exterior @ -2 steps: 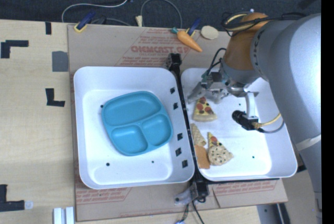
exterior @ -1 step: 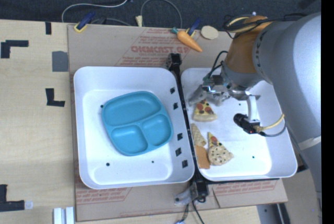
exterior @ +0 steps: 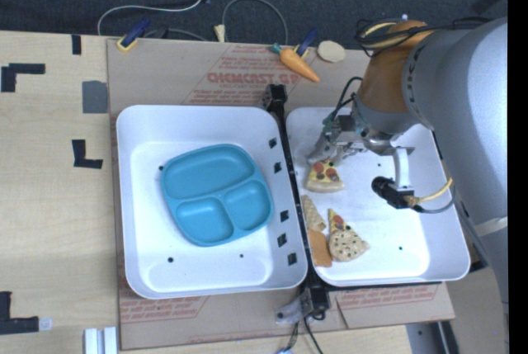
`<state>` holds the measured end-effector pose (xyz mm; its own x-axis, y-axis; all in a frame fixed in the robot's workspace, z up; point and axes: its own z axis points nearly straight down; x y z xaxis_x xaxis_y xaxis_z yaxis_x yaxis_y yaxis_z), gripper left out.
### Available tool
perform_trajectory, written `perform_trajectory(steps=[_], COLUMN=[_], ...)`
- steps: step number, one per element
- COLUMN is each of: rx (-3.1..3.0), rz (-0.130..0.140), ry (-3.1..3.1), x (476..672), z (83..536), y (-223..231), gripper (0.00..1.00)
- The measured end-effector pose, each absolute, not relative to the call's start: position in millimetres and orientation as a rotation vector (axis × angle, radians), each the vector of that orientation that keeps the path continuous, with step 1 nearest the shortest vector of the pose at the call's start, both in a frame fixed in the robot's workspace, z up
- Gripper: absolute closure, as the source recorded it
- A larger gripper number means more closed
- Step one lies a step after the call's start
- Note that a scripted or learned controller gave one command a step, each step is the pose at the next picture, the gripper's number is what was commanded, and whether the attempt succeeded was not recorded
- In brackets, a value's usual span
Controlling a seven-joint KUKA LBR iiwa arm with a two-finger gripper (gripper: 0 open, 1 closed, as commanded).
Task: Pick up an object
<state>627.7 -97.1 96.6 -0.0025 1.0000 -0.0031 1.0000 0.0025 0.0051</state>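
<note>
In the right bin (exterior: 412, 257) lie a pizza slice (exterior: 324, 177), a long bread-like piece (exterior: 314, 228) and a wedge with dark spots (exterior: 346, 241). My gripper (exterior: 327, 149) reaches down from the right, its metal fingers (exterior: 318, 154) just above the pizza slice's top edge. The fingers look spread a little, with nothing between them. The grey arm with its orange band (exterior: 388, 80) covers the bin's back right corner.
The left bin (exterior: 140, 261) holds a blue divided plate (exterior: 218, 192). Behind the bins, on the cardboard, lie a toy carrot (exterior: 298, 63) and a pale round piece (exterior: 332, 52). Cables run along the back, and a black cable fitting (exterior: 394, 191) hangs over the right bin.
</note>
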Motion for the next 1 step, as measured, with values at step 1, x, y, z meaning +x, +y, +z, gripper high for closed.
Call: perform_trajectory(steps=[1], rx=[2.221], rz=[0.001], ry=[2.227], x=[562.4], z=[187.8], y=[-64.2], gripper=[1.0])
